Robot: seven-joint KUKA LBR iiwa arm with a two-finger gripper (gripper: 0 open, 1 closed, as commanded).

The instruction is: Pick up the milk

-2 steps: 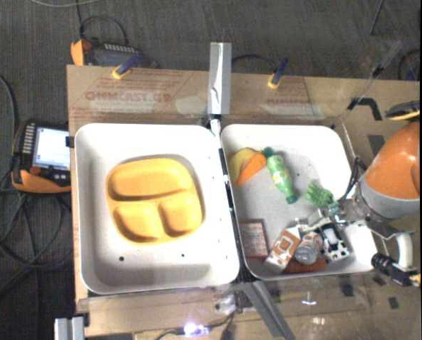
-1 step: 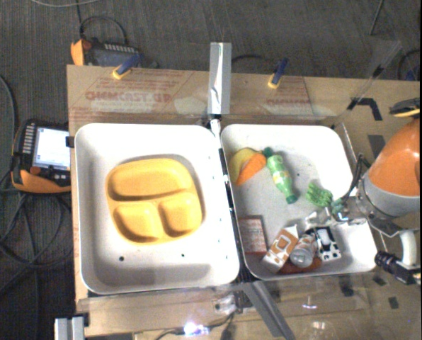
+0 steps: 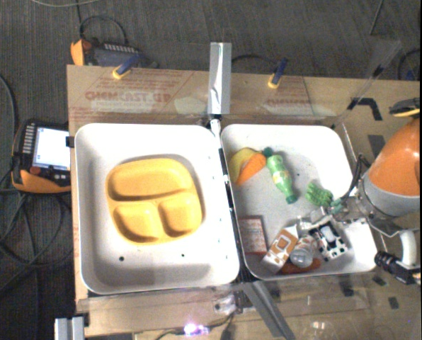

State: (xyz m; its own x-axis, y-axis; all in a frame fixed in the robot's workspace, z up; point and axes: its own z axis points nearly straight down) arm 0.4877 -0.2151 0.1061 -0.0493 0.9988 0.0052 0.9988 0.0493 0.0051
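The milk (image 3: 281, 247) is a small white carton with an orange-brown pattern. It lies tilted near the front edge of the right bin (image 3: 336, 142). My gripper (image 3: 326, 238) is low inside that bin, just right of the carton, with a small grey object (image 3: 304, 250) between them. The grey arm with its orange band (image 3: 402, 167) comes in from the right. Nothing shows clearly as held.
In the right bin there are also a yellow and orange toy carrot (image 3: 244, 164), a green bottle (image 3: 281, 176), a green leafy piece (image 3: 318, 193), a reddish card (image 3: 252, 234) and a dark red item (image 3: 294, 265). The left bin (image 3: 90, 190) holds a yellow divided tray (image 3: 156, 197).
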